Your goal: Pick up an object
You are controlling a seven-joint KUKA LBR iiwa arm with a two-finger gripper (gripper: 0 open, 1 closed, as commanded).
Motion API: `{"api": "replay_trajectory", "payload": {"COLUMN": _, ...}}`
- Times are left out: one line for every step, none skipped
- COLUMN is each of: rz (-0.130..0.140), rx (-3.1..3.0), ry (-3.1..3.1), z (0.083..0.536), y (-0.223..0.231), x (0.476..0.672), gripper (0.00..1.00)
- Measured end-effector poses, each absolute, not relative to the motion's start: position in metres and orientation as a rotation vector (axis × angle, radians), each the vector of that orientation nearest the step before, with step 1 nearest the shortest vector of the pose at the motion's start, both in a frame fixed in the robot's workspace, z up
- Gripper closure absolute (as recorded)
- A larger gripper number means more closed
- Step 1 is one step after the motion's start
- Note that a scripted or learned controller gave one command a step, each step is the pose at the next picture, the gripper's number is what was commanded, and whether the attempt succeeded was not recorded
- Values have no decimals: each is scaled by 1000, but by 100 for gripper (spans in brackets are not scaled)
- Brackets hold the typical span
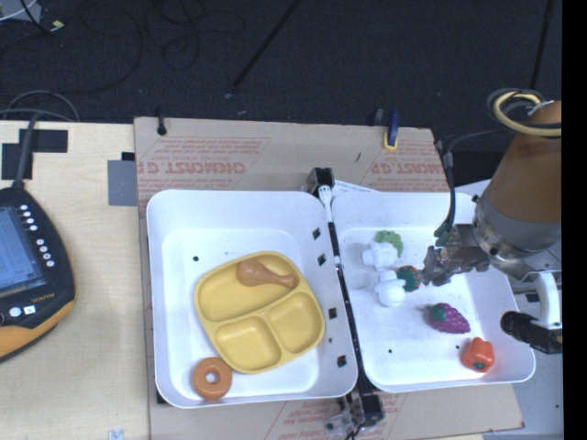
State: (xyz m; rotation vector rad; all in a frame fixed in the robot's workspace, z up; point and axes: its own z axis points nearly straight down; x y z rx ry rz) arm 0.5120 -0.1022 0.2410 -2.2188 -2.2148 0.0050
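Down at the near edge, a doughnut (212, 378) sits in the left bin (170, 246), just beside the front corner of a yellow divided plate (260, 312) that carries a drumstick (266, 272) in its far compartment.

Across the divider, the right bin (413, 374) holds the likelier targets. The gripper (424, 275) is low over its middle, right at a small red and green piece (409, 277) that touches or nearly touches a white lump (392, 292). From here I cannot tell whether the tool is apart or together, nor whether it has anything; its tip merges with that little piece.

That piece looks like toy food: light, probably hard plastic, a bit slick, and small enough that it could squirt sideways if nipped off-centre. I'd take it across its narrow middle.

Around it, a second white lump with a green top (384, 246) lies just beyond, a purple grape bunch (448, 318) is near on the front side, and an orange pepper (477, 355) rests toward the front right corner, well apart. The two white lumps crowd the target on the left, so coming down there risks nudging them instead. The grapes look bumpy and easier to hold, with open floor around them.

Off to the far left, a control pendant (23, 264) lies on the bench.
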Motion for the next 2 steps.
{"api": "replay_trajectory", "payload": {"rz": 3, "rx": -2208, "ry": -2224, "z": 207, "y": -21, "x": 538, "gripper": 100}}
{"api": "replay_trajectory", "payload": {"rz": -8, "rx": -2221, "ry": -2225, "z": 318, "y": -11, "x": 492, "gripper": 100}}
